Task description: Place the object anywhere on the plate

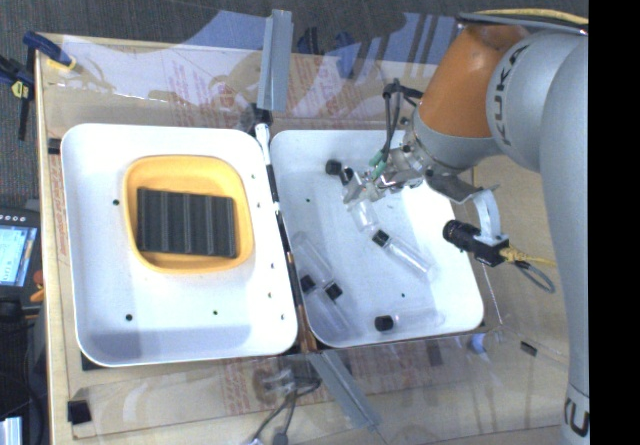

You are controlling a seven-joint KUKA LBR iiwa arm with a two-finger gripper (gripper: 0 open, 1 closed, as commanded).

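Lying along the near edge of the desk (180,395), a clear tube-like piece (275,381) rests on bare wood just in front of the two white bins. In the right bin (460,305), several clear plastic tubes with black caps are scattered: one capped tube (385,322) near the front wall, two black caps (320,286) by the left wall, a long clear tube (400,250) toward the middle, and a small black cap (335,169) farther back. The left bin (90,303) holds a yellow plate (185,171) with a dark ribbed inset (188,223), set well apart from the tubes. Over the far half of the right bin hangs the hand (372,185), at the end of the grey arm (540,123) with its orange band (460,83); whether it is wide, narrow or gripping a tube, I cannot tell. Beyond the bins, blue-printed sheeting (230,33) covers the back of the desk.
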